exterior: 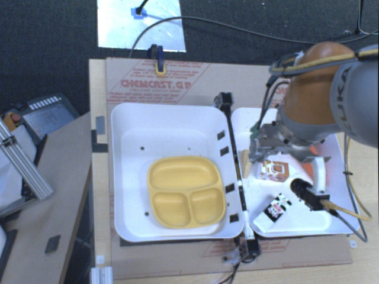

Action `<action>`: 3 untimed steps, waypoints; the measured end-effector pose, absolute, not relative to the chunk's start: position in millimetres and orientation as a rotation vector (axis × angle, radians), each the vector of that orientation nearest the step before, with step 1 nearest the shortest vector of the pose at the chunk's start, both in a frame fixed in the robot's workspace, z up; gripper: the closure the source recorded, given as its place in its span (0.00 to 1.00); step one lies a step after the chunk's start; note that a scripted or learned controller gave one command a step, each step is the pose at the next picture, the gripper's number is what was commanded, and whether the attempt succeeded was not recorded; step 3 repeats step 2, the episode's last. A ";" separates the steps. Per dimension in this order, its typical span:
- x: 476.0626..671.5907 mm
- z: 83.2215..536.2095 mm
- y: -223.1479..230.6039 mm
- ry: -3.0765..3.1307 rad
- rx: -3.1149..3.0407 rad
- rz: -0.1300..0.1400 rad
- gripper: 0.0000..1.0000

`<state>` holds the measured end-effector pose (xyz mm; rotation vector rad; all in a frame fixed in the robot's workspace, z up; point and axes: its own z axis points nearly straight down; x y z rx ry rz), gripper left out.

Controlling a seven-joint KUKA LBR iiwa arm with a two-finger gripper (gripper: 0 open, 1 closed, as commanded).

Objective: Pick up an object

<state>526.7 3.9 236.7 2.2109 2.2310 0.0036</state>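
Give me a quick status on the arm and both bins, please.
Tool over right bin, close to the shared edge. Nearest: orange-and-white packet, right beside tool. Also black-and-white item toward the front; yellow plate in left bin.

Dark carpet (47, 40) surrounds the cardboard-topped bench (195, 76).

Tabletop (98, 218): two bins side by side.
Right bin (296, 223): tool (262, 148) over its left part.
Packet (273, 170): in this bin, just nearside of the tool.
Box (276, 208): nearer still, past the packet.
Stick (244, 161): just left of the tool, by the bin wall.
Tube (318, 171): right of the packet.
Left bin (127, 123): left of the tool; tray (186, 191) in its near half.
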 end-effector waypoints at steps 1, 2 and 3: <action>536.8 224.7 51.1 2.231 2.212 0.003 1.00; 537.1 224.3 106.3 2.229 2.213 0.003 1.00; 537.1 224.3 106.3 2.229 2.213 0.003 1.00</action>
